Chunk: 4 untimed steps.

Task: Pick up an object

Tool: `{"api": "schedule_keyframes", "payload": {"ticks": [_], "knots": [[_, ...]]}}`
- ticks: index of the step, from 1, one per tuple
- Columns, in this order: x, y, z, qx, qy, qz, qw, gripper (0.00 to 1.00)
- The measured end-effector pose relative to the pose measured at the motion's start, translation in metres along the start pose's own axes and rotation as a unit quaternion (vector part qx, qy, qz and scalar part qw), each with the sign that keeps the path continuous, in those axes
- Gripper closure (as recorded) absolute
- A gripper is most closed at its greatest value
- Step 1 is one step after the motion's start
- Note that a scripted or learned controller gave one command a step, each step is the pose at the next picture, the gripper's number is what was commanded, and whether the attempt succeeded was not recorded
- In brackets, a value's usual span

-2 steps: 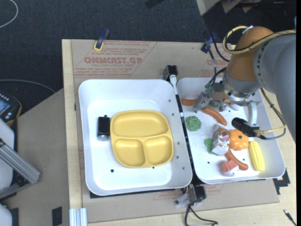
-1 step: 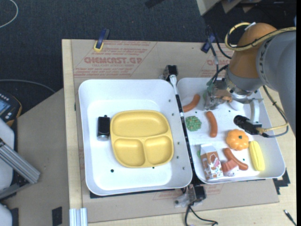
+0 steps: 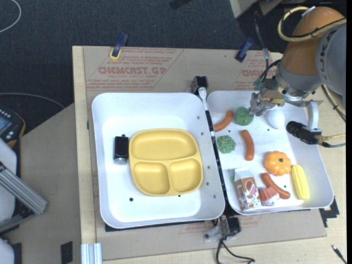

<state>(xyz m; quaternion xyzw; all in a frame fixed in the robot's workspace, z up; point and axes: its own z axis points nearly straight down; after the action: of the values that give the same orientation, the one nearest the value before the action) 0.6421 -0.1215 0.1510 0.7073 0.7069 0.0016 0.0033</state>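
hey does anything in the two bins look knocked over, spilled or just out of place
Nothing looks spilled or broken. One oddity: a small black block lies in the left bin beside the yellow tray, unlike the toy food in the right bin. The carton there lies flat.

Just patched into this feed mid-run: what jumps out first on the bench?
The big yellow divided tray dominates the left bin, with a small black block beside it. The right bin is crowded with toy food, and the pincer sits low at its far end beside a green apple.
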Motion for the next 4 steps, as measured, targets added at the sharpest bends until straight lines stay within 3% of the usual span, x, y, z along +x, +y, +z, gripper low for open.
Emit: {"api": "schedule_keyframes", "payload": {"ticks": [2,4], "knots": [[-0.001,0.001,-0.076,0.0,0.0,-0.001,1.0,1.0],[0.095,-0.043,-0.08,0.005,0.002,-0.003,1.0,1.0]]}}
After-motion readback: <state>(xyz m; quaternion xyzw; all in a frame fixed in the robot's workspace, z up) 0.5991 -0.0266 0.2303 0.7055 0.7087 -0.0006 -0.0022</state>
